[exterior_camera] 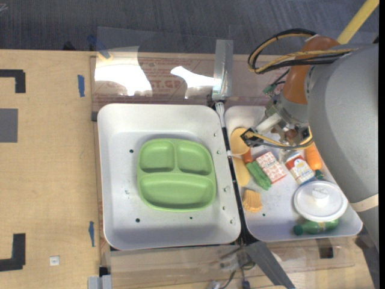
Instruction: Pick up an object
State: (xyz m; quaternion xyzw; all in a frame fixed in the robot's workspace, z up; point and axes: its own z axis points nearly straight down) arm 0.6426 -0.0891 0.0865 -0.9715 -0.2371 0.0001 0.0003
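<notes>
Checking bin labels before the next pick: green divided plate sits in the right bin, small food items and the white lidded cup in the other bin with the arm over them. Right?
Not quite. The camera view shows the green divided plate in the left bin, not the right. The small food items and white lidded cup lie in the right bin, under the arm.

No legible txt; board (162, 80) print too blurry.
</notes>
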